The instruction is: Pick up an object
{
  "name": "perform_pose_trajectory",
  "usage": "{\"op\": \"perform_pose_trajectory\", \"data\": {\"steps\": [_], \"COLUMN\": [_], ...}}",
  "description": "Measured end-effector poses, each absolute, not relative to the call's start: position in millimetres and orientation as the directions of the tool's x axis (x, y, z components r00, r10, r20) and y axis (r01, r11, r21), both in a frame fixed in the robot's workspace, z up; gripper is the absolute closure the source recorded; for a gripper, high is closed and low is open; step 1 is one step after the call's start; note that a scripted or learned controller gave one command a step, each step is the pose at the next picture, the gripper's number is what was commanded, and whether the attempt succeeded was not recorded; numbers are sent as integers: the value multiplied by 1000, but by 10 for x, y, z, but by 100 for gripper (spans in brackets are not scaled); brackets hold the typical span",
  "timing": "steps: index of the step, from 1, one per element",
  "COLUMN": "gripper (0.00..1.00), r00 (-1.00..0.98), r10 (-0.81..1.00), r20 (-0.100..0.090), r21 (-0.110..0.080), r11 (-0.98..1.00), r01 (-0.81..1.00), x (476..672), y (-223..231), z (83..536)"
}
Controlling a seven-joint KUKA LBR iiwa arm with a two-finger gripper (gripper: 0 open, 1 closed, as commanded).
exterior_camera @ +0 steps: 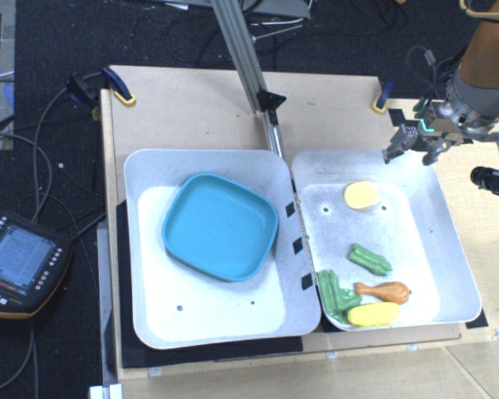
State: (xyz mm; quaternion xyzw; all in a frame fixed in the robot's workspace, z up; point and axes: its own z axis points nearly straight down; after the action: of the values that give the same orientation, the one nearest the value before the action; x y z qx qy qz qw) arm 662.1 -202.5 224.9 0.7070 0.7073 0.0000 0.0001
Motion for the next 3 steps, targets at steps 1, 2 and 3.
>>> {"op": "perform_pose_trajectory", "data": {"steps": [1,2,3], "gripper": [0,0,0], "r00": [0,0,0], "r10": [1000,1000,1000], "r20": [0,1,1], "r21": [0,-5,-4], "r11": [0,0,0], "r01": [1000,1000,1000], "x": [6621,6599,6568], "y": [-2025,-2079,-2107], "z": [2248,1634,1201]}}
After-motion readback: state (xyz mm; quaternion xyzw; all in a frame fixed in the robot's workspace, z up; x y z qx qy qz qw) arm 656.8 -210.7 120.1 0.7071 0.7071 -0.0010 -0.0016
